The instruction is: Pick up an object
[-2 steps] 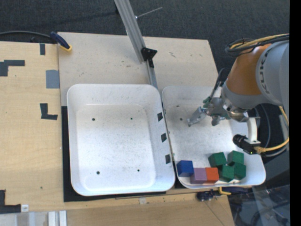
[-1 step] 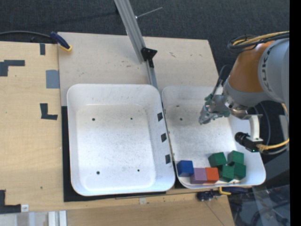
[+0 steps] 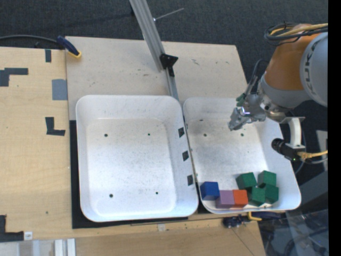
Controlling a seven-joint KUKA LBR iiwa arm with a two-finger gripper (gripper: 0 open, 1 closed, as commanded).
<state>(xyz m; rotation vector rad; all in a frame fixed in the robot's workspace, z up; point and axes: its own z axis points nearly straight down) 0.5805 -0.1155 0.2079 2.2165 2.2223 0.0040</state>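
Gripper [image 3: 237, 121] hangs over the far part of the right bin [image 3: 224, 108], near its right wall. Fingers are small and blurred against the white floor; cannot tell whether the jaws are apart or together. Nothing visible between them.

Arm [image 3: 298, 68] enters from the right; orange band sits above the grey wrist, cables looped over the top of it.

Right bin, near end, holds all the blocks, clustered along the front wall:
- blue block [image 3: 209, 190] at the left of the cluster, just beside the divider between the bins
- purple block [image 3: 227, 198] touching the blue one on its right
- orange block [image 3: 240, 197] touching the purple
- green blocks [image 3: 258, 186], several, piled together at the right corner; exact count unclear

Blocks are well apart from the gripper, which is over the bare, speckled floor at the other end of the same bin.

Left bin [image 3: 128, 106] shows a speckled floor with four dark dots.

Bench [image 3: 117, 63] is light wood. A grey metal rail [image 3: 146, 20] runs at a slant from the top edge down to the gap between the bins. A blue-and-yellow clamp [image 3: 69, 46] sits at the bench's far left corner
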